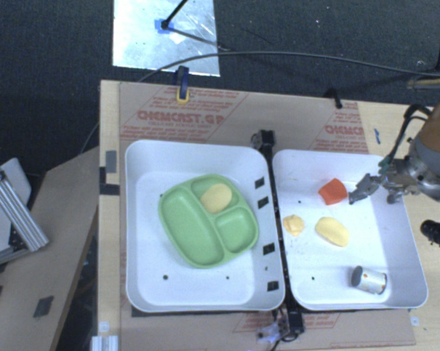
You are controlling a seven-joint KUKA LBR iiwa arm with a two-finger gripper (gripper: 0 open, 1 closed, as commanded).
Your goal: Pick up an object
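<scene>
The claw (366, 190) hangs over the upper right part of the right bin (399, 237), reaching in from the right edge on the grey arm (433, 155). Its dark tip points left toward an orange block (333, 191), and the tip sits just beside that block's right side; whether the two touch cannot be told. Nothing shows between the claw's parts, and the view is too small and blurred to tell whether it is released or clenched. The orange block lies on the bin floor near the top, between the claw and the middle divider. Below it, well apart from the claw, lie two yellow pieces: a small yellow lump (293, 224) close to the left wall, and a larger yellow oval (332, 231) just to its right. Near the bottom of this bin a small metal can (368, 279) lies on its side, away from everything else. The left bin (149, 204) holds a green divided plate (196, 232), set at a tilt across the floor, with a pale yellow piece (217, 198) resting in its upper compartment. A black cable (305, 58) arcs across the dark floor behind the bench, and a blue and yellow clamp (182, 84) grips the board's far edge.
</scene>
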